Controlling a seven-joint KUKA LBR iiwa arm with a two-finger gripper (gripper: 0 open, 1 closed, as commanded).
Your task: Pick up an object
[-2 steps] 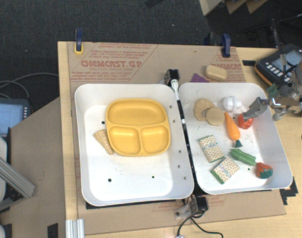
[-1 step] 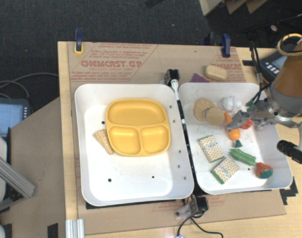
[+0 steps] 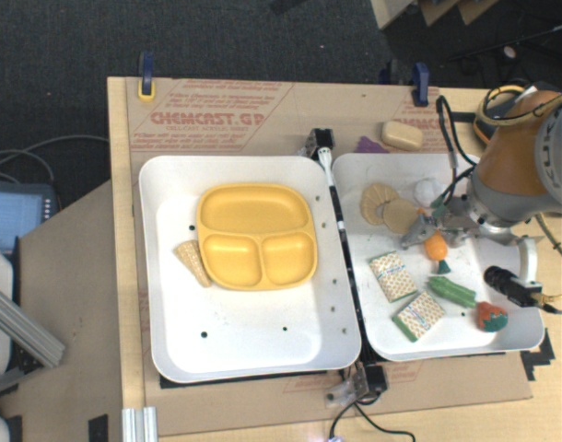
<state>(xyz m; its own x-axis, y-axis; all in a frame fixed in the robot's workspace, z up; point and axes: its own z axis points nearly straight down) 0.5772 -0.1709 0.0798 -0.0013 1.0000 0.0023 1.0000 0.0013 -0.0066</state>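
- Your gripper (image 3: 432, 231) sits low in the right bin (image 3: 530, 339), directly over a small orange ball (image 3: 435, 247); you cannot tell from this angle whether it is spread or pressed together, nor whether it is pinching anything.
- That ball looks like the likeliest target. It is round, so a slightly off-centre squeeze could send it rolling away.
- The ball lies just beside a green pickle-shaped toy (image 3: 451, 291) and near a tan cookie-like piece (image 3: 388, 206); a wide approach could nudge either one or catch two things at once.
- The right bin is crowded: it also holds two cracker packets (image 3: 392, 275) (image 3: 419, 315) and a red toy with a green tip (image 3: 490, 317) near its right rim.
- The left bin (image 3: 161, 274) holds a yellow divided plate (image 3: 257, 234) with a wafer (image 3: 193, 261) touching its left edge.
- A pale bread-like piece (image 3: 402, 135) and a purple scrap (image 3: 368, 145) lie on the bench (image 3: 207, 109) outside both bins.
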